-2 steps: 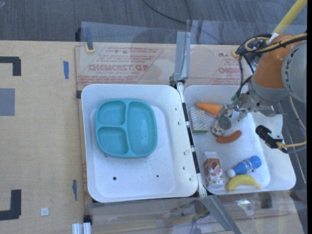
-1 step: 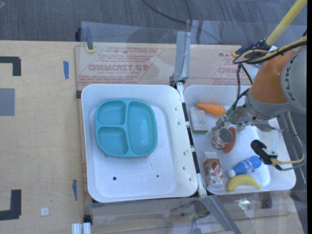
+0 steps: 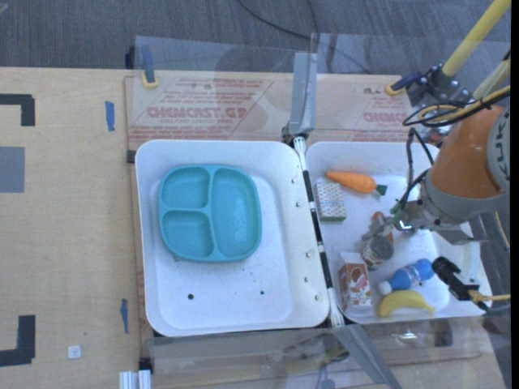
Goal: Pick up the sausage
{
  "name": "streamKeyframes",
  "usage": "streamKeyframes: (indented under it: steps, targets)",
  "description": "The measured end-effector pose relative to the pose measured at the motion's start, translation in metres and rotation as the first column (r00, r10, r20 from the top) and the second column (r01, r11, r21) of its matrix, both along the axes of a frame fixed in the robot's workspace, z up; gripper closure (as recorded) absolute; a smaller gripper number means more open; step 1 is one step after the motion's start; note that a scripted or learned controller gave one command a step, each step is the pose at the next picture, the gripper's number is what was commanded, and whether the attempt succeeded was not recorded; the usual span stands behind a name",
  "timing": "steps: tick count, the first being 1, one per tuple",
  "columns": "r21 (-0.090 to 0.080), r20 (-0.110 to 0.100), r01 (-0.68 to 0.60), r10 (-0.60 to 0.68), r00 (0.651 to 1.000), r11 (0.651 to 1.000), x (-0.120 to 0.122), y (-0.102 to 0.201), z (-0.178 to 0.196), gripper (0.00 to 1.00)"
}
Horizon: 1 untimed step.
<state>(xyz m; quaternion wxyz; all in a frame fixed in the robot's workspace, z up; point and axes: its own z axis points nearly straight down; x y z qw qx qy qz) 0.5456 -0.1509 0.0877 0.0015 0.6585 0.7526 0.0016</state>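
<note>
Sausage (image 3: 378, 217), as far as I can see, is the small reddish-brown piece in the middle of the right bin (image 3: 405, 149). It lies directly at my pincer (image 3: 379, 238) and is mostly covered by it, so its full shape is not clear to me. Whether my pincer is spread, pressed together or pinching something, I cannot tell, because from above it is a grey blur.

Nearest to the camera, at 5 o'clock from my pincer, a yellow banana (image 3: 405, 302) lies along the front rim of this bin. Just behind the banana, touching it or almost, is a blue bottle (image 3: 410, 275) on its side. At 7 o'clock from my pincer a brown packet (image 3: 354, 286) lies close to the wall between the bins.

Farther back, at 10 o'clock from my pincer, there is a pale speckled block (image 3: 330, 199). Behind it, at 11 o'clock, lies an orange carrot (image 3: 351, 181) with its green end pointing to 3 o'clock.

My arm (image 3: 466, 164) comes over the bin from 3 o'clock, its orange band above the right rim.

In the left bin (image 3: 219, 302), well apart at 9 o'clock, a teal divided plate (image 3: 211, 213) lies flat.
</note>
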Motion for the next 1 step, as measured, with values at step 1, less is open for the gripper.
streamKeyframes:
  steps: [1]
  targets:
    - [-0.002, 0.002, -0.065, 0.065, 0.998, 0.998, 0.0774, 0.0114, -0.0001, 0.00]
